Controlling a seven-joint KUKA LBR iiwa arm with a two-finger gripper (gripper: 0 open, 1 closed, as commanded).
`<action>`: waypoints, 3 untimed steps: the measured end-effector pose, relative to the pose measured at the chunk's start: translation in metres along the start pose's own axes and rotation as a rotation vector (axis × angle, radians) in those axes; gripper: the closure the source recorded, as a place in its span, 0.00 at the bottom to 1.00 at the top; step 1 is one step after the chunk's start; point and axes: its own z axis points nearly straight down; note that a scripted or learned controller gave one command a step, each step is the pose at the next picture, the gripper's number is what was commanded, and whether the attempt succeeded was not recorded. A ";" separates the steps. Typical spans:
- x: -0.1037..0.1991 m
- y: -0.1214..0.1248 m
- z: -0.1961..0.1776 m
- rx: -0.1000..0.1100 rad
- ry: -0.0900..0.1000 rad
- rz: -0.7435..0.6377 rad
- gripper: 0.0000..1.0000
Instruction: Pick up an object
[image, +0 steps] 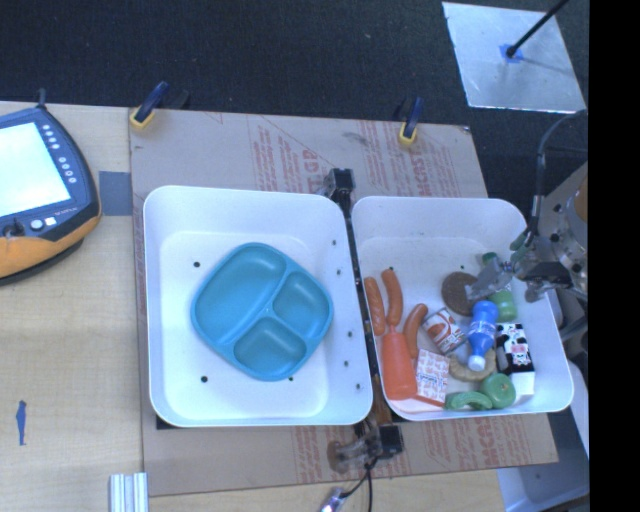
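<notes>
The right white bin (440, 206) holds several small things. Among them are two sausages (383, 298), an orange carrot-like piece (397, 366), a red-and-white can (440, 327), a printed packet (432, 377), a blue bottle (481, 336), a cow-patterned box (514, 351), a brown disc (459, 292) and green pieces (482, 398). My gripper (506, 266) hangs low over the bin's far right side. It is just above the blue bottle and a green ball (503, 304), right of the brown disc. I see nothing held in it.
The left white bin (160, 300) carries a blue divided plate (262, 311). A teach pendant (35, 190) lies at the bench's far left. Two clamps (148, 105) (408, 120) grip the cardboard sheet behind the bins.
</notes>
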 end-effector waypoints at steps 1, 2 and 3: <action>-0.014 -0.024 0.157 -0.008 -0.003 0.000 0.00; 0.007 0.050 0.161 0.000 -0.001 -0.003 0.00; 0.005 0.050 0.151 0.002 -0.003 -0.004 1.00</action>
